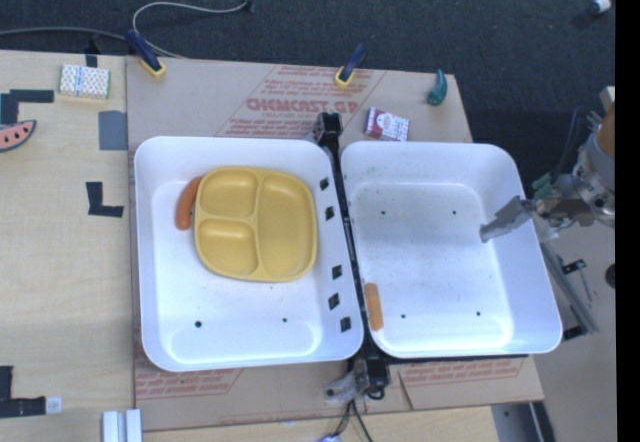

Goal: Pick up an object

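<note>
Over the right white plastic bin's (520,230) far edge hangs my two-finger gripper (492,228); whether it's clenched, I cannot tell. One small orange sausage-shaped piece (373,305) lies well off near the divider; a second (185,204) touches one yellow three-compartment plate (256,223) across in the left bin (150,260).

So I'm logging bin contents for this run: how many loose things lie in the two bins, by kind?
Yellow tray: 1
Orange sausage-shaped pieces: 2, one beside the tray in the left bin, one in the right bin
Total: 3
</note>
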You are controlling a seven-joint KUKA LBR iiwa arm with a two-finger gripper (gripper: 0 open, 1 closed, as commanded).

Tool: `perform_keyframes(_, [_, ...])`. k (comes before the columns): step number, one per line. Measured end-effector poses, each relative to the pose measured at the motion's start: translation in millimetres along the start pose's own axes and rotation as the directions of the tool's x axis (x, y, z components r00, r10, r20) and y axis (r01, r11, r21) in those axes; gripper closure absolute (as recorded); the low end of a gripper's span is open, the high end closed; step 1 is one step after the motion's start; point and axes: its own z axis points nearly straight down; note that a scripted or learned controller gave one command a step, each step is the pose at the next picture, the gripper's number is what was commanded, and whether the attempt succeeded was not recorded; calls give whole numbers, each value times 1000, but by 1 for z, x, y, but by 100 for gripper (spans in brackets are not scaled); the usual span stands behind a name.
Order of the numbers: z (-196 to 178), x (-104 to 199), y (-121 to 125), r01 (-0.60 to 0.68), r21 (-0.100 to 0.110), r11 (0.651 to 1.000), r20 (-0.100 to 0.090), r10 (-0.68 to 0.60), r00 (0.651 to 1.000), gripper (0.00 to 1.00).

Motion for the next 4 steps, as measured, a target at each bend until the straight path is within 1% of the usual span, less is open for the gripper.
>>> perform_keyframes(1, [80,89,33,2,2,1000,-2,-2,1000,0])
perform_keyframes(2, [86,123,111,2,0,1000,-1,-2,1000,0])
perform_keyframes(3, [86,185,80,2,1,1000,-1,-2,1000,0])
perform_keyframes(4, [86,180,161,2,0,1000,1,-2,1000,0])
